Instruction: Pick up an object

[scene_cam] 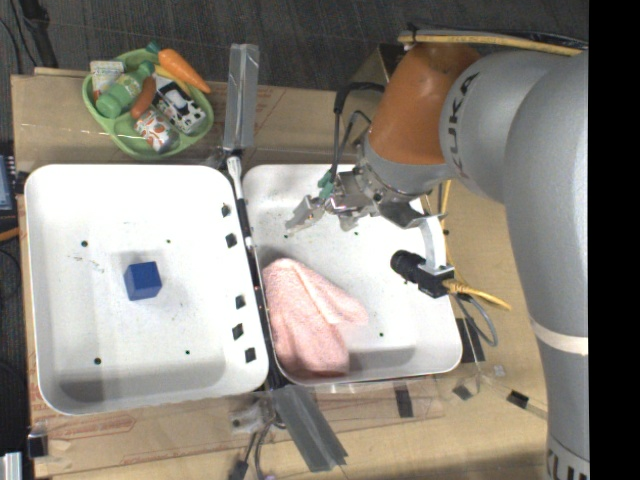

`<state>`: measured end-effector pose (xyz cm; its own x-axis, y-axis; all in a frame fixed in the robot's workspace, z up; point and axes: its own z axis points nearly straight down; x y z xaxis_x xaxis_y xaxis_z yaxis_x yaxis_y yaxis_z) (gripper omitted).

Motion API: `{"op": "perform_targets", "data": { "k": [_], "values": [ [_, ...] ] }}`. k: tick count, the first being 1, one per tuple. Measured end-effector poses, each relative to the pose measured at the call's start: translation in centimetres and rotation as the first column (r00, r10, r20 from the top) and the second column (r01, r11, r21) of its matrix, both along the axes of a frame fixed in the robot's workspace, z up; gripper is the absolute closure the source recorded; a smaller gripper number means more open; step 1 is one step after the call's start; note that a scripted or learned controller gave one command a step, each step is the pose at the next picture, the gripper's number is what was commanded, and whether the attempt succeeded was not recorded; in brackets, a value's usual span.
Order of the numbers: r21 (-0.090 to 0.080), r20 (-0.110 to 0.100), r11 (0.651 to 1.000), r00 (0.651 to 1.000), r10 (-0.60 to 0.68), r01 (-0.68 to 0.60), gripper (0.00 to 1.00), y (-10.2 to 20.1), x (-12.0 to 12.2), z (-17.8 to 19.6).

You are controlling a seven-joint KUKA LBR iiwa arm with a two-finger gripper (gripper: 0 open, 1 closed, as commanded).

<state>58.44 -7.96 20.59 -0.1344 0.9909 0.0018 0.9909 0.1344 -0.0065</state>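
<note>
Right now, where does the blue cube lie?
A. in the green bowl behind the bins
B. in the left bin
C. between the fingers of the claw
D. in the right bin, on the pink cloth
B: the blue cube sits alone on the floor of the left bin.

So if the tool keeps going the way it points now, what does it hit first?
Probably the bare floor of the right bin, near its left wall; the tool points left and down. The pink cloth lies off that line. Depth is unclear.

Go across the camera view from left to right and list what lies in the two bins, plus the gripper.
Blue cube in the left bin → pink towel in the right bin → gripper above the right bin.
</note>
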Motion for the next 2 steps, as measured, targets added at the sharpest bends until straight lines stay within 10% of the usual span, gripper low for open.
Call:
{"op": "perform_targets", "data": {
  "k": [2],
  "values": [
    [-0.001,0.012,0.994,0.994,0.108,-0.108,0.00,-5.5,-4.8,-11.1]
  ]
}}
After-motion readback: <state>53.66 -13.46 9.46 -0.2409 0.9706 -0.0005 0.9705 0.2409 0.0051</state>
